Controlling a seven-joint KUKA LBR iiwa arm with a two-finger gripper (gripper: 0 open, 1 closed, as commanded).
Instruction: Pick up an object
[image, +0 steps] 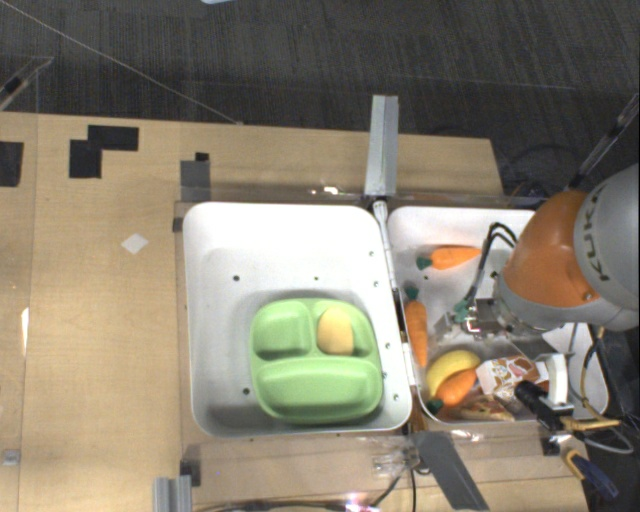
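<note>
The right bin (440, 228) holds several toy foods. One carrot (455, 257) lies near its back wall, and a second carrot (417, 333) lies lengthwise along its left wall. At the front, a yellow banana (450, 364) rests against a small orange piece (457, 387), with a printed snack packet (503, 376) to their right. My gripper (478, 316) hangs below the orange wrist band (545, 265) over the middle of this bin. It is just above and right of the banana, and I see nothing held in it.
In the left bin (230, 250) sits a green divided plate (300, 385) with a yellow lemon-like fruit (336, 330) in its upper right compartment. A metal divider post (381, 150) stands between the bins at the back. Cables and a black part (535, 402) crowd the right bin's front right corner.
</note>
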